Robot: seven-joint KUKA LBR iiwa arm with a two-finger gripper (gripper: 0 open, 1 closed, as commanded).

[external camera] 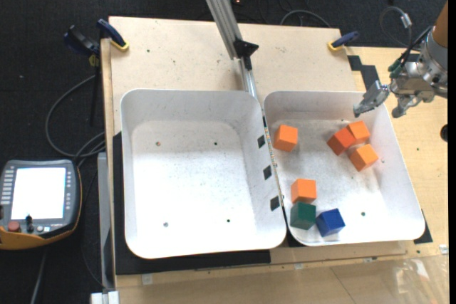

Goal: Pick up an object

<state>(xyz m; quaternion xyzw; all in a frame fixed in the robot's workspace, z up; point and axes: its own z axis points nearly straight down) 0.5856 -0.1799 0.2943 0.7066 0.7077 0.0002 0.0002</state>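
- Camera view: the two-finger metal gripper [385, 100] hangs at the upper right rim of the right shallow white plastic bin [399, 174], its fingers spread apart with nothing between them.
- Candidates all lie in that bin: a cluster of three orange cubes [353, 142] just below the gripper, another orange cube [286, 137] near the divider, and an orange cube [304, 189] beside a dark green cube [303, 215] and a blue cube [330, 221] at the near edge.
- Progress, as I judge it: nothing grasped yet; descent, closing and lifting all remain.
- The left white bin [135, 174] holds no cubes.
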